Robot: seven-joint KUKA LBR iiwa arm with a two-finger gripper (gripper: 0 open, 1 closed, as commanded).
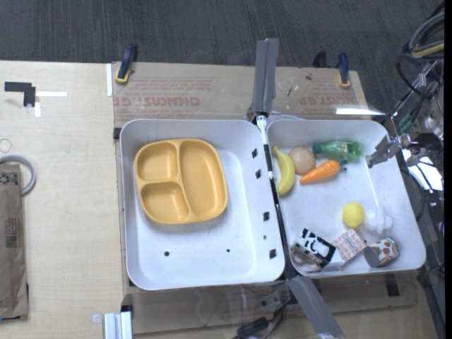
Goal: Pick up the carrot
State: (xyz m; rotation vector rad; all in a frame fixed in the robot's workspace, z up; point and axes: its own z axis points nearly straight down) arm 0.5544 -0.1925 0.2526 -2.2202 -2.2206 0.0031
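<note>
the carrot is being crowded by the banana, egg and green bottle, so a neighbour could be seized; the pincer state cannot be told.

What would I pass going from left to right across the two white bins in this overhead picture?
Yellow divided plate → banana → carrot → lemon → the robot's hand at the right bin's far right edge.

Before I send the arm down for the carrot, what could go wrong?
1. The orange carrot lies against the beige round ball and the green bottle, so a descent may catch those instead.
2. The yellow banana sits close by and could get nudged.
3. The carrot is tapered and may roll aside.
</note>
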